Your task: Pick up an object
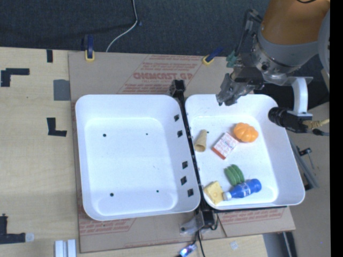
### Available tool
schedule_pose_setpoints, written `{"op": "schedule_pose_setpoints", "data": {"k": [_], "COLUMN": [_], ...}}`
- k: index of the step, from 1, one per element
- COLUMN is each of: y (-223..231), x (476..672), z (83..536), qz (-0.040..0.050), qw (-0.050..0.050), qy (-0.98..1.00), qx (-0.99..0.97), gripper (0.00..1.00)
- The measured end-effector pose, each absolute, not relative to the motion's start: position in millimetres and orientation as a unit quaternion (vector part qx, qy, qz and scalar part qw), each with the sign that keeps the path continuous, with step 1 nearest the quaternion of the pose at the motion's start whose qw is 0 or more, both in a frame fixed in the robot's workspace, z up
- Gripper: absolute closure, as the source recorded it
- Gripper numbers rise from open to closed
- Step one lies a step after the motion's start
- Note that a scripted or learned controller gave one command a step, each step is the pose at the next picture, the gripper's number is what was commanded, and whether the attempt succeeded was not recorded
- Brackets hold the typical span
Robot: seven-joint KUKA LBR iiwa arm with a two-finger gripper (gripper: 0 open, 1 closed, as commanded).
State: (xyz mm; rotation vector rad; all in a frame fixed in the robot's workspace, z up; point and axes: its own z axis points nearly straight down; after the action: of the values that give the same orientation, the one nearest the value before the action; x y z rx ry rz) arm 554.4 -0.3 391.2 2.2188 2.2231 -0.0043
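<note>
The jaws (229, 97) hang over the upper left part of the right bin (278, 143), just inside its top rim; from this slant I cannot tell how far apart they stand, and nothing shows between them. The arm (292, 20) comes in from the upper right of the frame. All the things lie in the right bin. A tan cone (201, 140) sits close against the left wall, beside the divide between the bins. A red and white box (225, 145) lies near the middle, tilted, with an orange fruit (245, 132) just to its upper right. Lower down, a green vegetable (234, 174) lies just above a blue bottle (244, 189), and a yellow wedge (213, 192) sits near the bottom left corner, close to the bottle's white cap. The right side of that bin is bare floor, as is the strip under the jaws. The left bin (128, 154) shows open white floor from wall to wall. Cardboard (155, 74) lies under both bins on the table (32, 154).
</note>
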Motion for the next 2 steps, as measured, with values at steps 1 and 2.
{"op": "schedule_pose_setpoints", "data": {"k": [1,2], "y": [-0.2,-0.2], "x": [554.6,554.8], "z": [400.7,410.3], "qz": [-0.0022,-0.0030], "qw": [0.001,0.001], "qy": [0.708,0.708], "qx": [0.706,0.706], "gripper": [1.00,1.00]}}
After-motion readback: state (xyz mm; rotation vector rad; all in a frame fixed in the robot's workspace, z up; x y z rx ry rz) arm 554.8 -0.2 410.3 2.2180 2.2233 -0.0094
